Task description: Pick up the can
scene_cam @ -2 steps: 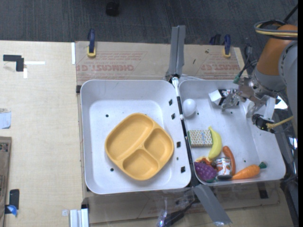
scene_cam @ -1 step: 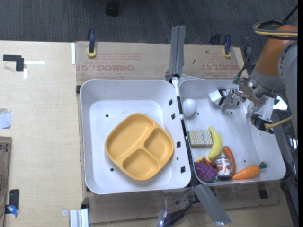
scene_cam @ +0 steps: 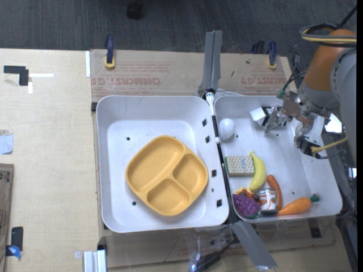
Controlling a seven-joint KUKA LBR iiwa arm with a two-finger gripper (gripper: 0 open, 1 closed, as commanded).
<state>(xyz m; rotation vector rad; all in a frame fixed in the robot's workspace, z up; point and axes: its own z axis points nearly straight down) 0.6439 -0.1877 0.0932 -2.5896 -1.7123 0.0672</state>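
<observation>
1. The gripper [scene_cam: 272,119] hung over the upper part of the right bin [scene_cam: 326,205], reaching in from the right on the grey arm [scene_cam: 329,72] with its orange band. How its jaws stood could not be made out from above, and nothing could be seen held in it.
2. The can [scene_cam: 268,200] was small, with a pale top and a red and white label. It sat close to the bin's near wall.
3. The can lay well apart from the gripper, toward the near edge of the same bin, with open white floor between them.
4. Around the can the right bin held a cluster: purple grapes [scene_cam: 245,202] touching its left side, a reddish sausage-shaped piece [scene_cam: 275,186] just behind it, and an orange carrot [scene_cam: 296,206] with a green tip just to its right.
5. Farther up lay a yellow banana [scene_cam: 258,173], with a speckled sponge-like block [scene_cam: 240,165] beside it, and a white ball [scene_cam: 227,127] near the wall between the bins.
6. The left bin [scene_cam: 113,169] held a yellow divided plate [scene_cam: 166,175] with three compartments, set at a tilt near the middle.
</observation>
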